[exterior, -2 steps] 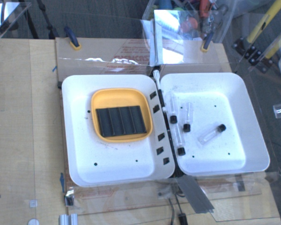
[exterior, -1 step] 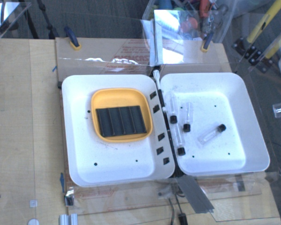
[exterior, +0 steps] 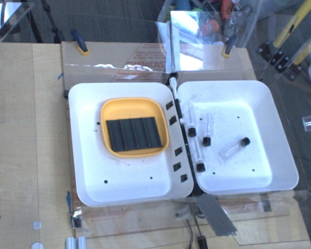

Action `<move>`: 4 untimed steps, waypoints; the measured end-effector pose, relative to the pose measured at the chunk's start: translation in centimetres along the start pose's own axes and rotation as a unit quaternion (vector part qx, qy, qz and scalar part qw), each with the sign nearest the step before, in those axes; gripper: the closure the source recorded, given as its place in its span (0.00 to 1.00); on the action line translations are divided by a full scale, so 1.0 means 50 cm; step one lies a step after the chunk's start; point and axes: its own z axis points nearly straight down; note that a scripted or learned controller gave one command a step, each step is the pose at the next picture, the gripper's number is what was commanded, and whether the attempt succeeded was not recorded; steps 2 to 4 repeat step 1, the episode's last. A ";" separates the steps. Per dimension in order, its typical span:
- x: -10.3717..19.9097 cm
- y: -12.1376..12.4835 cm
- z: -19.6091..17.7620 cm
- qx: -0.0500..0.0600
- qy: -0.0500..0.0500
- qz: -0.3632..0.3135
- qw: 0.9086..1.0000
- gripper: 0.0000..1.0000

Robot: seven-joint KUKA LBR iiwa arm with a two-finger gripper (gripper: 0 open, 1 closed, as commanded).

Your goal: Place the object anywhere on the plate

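Tool state cannot be told from the camera view. On the counter [exterior: 20, 139] two white bins sit side by side. The left bin [exterior: 88, 183] holds a yellow plate [exterior: 110, 113] near its middle, and a dark ribbed block [exterior: 133, 134] lies flat on that plate, within its rim. The right bin [exterior: 259, 113] holds several clear vials with black caps: three lie close to its left wall [exterior: 197, 157], and one [exterior: 230, 150] lies tilted nearer the bin's centre, apart from the others.
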 end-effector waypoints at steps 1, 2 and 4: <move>-0.001 -0.001 -0.001 0.000 0.000 -0.003 1.000 1.00; -0.001 -0.001 -0.001 0.000 0.000 -0.003 1.000 1.00; -0.001 -0.001 -0.001 0.000 0.000 -0.003 1.000 1.00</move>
